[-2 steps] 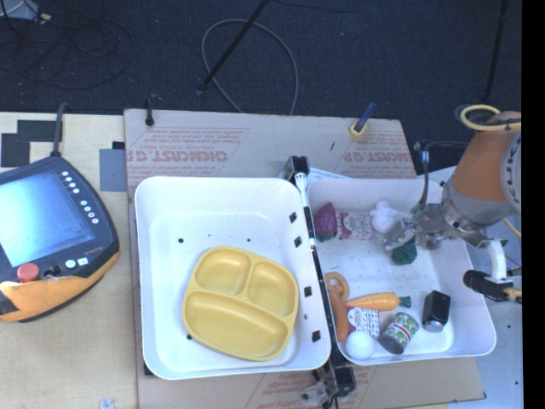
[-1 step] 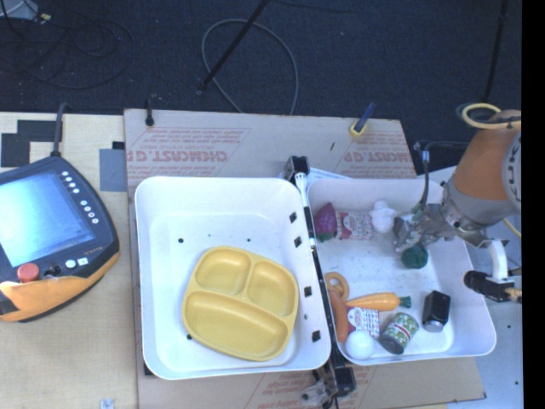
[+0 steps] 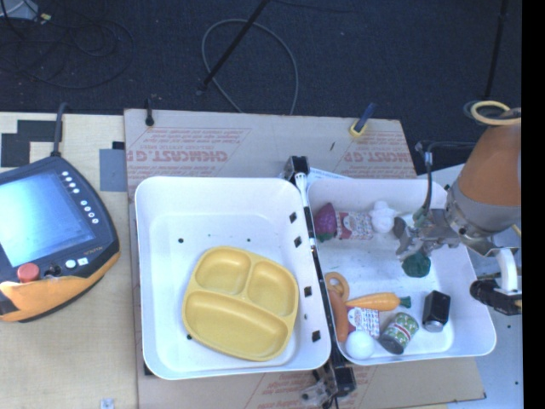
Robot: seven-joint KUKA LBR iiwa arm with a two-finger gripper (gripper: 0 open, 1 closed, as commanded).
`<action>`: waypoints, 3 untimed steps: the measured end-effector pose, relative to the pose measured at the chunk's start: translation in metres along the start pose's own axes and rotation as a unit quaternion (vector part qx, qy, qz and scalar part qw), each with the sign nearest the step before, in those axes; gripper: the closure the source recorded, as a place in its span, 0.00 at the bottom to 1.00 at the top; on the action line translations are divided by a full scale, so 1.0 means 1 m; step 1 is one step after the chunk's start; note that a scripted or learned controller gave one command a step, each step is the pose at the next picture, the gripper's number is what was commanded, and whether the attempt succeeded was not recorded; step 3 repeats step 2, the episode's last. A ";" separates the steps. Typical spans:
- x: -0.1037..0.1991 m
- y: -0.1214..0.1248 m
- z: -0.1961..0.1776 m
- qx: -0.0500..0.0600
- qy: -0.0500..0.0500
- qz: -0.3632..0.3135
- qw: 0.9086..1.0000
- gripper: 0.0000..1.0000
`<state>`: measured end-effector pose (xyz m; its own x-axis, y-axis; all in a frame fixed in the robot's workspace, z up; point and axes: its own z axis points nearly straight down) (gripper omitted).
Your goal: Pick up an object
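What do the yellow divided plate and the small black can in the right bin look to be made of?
Yellow divided plate: probably molded plastic, with a matte, uniform color and soft rounded compartment ridges. Small black can: likely metal, judging by its cylindrical shape and a faint sheen on the side, though it is too small to be sure.

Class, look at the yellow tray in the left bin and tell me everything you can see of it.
The yellow tray is a rounded, glossy dish that looks like plastic, divided by raised ridges into three compartments: two smaller ones on the far side and one long one on the near side. It lies flat and right way up on the floor of the left bin, turned slightly askew, toward the bin's near right corner. Nothing sits in it.
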<state>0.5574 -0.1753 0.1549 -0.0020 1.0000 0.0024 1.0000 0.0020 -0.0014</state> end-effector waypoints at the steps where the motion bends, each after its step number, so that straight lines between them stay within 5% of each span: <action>1: 0.060 0.001 -0.035 -0.001 0.000 -0.002 1.000 1.00; 2: 0.125 -0.044 -0.067 0.001 0.001 -0.002 1.000 1.00; 3: 0.125 -0.044 -0.067 0.001 0.001 -0.002 1.000 1.00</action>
